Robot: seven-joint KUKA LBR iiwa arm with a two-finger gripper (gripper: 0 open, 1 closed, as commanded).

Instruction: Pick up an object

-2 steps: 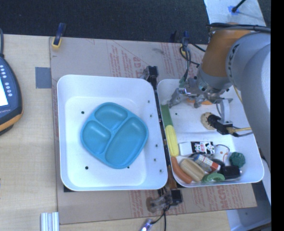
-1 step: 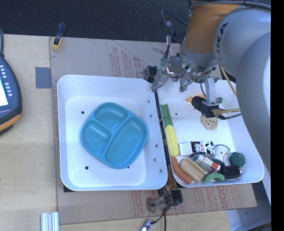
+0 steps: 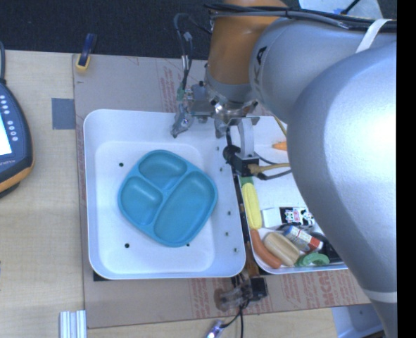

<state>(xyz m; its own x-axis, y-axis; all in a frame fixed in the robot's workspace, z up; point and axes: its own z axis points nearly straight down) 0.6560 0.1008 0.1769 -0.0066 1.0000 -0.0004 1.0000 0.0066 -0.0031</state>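
Observation:
A blue divided plate (image 3: 167,197) lies flat in the middle of the left white bin (image 3: 91,189). My gripper (image 3: 197,122) hangs over that bin's back right corner, beyond the plate and apart from it. Nothing shows between its tips. In the right bin (image 3: 292,267) lie a yellow corn-like piece (image 3: 250,203), a tan bread roll (image 3: 281,248), a green piece (image 3: 313,260), a black-and-white card (image 3: 295,215) and a small orange piece (image 3: 280,146). The big grey arm covers most of that bin.
A handheld control pendant (image 3: 0,139) rests on the bench at the far left. A blue-and-yellow clip (image 3: 86,51) lies behind the left bin. Brown cardboard lies under both bins.

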